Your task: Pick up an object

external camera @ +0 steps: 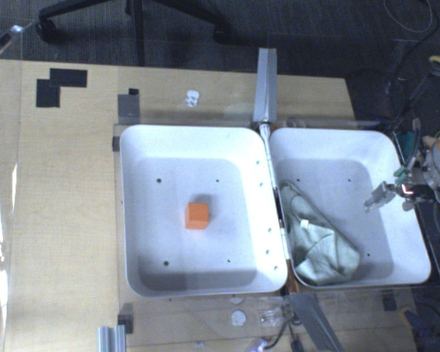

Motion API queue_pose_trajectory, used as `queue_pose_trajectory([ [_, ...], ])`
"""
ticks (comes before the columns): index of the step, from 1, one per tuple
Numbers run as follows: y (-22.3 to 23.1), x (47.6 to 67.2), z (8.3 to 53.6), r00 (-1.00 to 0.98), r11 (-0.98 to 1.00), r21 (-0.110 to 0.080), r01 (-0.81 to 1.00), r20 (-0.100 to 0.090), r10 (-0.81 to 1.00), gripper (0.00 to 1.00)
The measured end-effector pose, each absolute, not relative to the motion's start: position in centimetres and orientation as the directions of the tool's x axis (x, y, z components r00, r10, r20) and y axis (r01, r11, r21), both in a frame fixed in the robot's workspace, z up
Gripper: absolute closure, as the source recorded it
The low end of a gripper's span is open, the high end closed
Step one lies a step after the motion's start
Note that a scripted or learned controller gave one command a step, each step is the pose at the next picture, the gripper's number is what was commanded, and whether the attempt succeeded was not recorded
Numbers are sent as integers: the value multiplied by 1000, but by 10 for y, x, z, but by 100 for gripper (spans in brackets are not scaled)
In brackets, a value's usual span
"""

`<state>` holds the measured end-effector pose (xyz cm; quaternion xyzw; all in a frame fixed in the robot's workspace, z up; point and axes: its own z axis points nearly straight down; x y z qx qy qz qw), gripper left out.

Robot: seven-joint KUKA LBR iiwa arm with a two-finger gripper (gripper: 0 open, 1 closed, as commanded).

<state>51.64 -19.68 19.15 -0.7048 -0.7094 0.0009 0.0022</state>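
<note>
A small orange cube (197, 215) lies near the middle of the left bin (143, 167). A crumpled grey-green cloth (319, 244) is bunched against the left wall of the right bin (352, 149), toward its front. My gripper (388, 199) hovers over the right side of the right bin, just inside its right wall. It is open with nothing between its fingers. It stands well to the right of the cloth and far from the cube.
A metal divider post (265, 86) rises behind the seam between the two bins. The wooden bench (59, 196) extends to the left, with black tape marks (59, 85) at its back. Cables and the arm's base crowd the right edge.
</note>
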Motion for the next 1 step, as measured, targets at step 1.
queue_pose_trajectory([
  [1, -204, 583, 108, -75, 75, -2, 997, 0, 997, 0],
])
